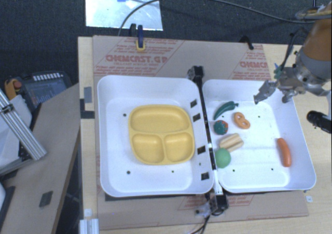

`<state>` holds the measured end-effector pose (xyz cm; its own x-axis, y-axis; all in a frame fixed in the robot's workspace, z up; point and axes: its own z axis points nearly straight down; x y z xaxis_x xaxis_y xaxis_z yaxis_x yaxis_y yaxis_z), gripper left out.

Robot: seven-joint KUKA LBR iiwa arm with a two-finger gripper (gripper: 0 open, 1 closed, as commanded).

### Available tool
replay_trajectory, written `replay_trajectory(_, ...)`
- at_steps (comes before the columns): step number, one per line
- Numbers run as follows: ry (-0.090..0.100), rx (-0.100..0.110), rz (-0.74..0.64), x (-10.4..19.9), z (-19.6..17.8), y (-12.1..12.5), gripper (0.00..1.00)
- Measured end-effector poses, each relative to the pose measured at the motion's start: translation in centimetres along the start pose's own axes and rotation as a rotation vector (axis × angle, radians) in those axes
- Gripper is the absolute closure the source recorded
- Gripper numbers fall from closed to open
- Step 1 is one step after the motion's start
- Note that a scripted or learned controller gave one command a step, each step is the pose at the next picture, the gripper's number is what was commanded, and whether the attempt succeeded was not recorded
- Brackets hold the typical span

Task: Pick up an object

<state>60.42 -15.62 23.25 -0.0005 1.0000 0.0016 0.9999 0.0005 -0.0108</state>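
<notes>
Gripper [273, 93] hangs over the right bin [301, 139], fingers apart and holding nothing — the pretzel [241, 120] lies toward its 8 o'clock.

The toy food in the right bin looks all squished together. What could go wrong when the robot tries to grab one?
Two things might go wrong. The green pepper, tomato, pretzel, bread roll and green ball sit close together, so the gripper could bump a neighbour or pinch two. The orange sausage lies alone but near the right bin's wall, which might block a finger.
</notes>
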Motion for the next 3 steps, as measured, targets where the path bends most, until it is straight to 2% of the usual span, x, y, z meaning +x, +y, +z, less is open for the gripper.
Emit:
replay_trajectory(1, -0.002, -0.013, -0.003, 0.0, -0.8, 0.2, 0.00)
replay_trajectory(2, -0.001, -0.008, -0.005, 0.5, 5.2, 1.0, 0.00)
replay_trajectory(3, -0.001, -0.010, -0.002, 0.9, 9.4, 0.8, 0.00)
